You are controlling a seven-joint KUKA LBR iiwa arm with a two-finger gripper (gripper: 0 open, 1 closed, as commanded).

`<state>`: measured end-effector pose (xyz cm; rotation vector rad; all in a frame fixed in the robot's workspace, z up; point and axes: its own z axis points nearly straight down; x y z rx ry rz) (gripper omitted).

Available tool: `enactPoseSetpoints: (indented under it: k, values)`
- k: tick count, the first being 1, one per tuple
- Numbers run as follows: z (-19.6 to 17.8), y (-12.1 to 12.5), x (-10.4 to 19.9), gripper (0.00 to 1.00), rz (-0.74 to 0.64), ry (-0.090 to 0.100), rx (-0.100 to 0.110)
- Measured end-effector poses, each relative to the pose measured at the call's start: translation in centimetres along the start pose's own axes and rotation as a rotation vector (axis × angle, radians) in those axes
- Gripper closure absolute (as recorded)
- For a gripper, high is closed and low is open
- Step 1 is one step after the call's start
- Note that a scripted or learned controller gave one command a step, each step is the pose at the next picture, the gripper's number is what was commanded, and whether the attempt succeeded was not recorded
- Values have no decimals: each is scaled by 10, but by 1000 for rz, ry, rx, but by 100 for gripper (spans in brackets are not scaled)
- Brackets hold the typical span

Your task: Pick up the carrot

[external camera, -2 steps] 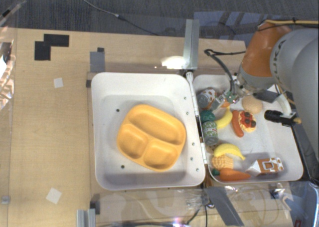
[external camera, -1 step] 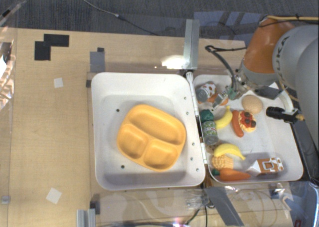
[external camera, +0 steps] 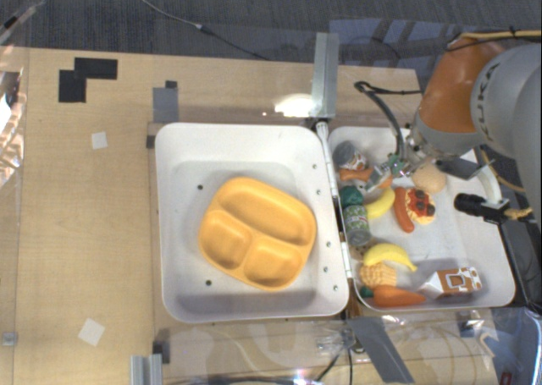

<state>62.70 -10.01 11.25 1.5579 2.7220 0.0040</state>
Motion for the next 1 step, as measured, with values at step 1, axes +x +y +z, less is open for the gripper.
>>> enactPoseSetpoints:
  k: [1]
  values:
    - [-79,49,14,100,12,-5,-10]
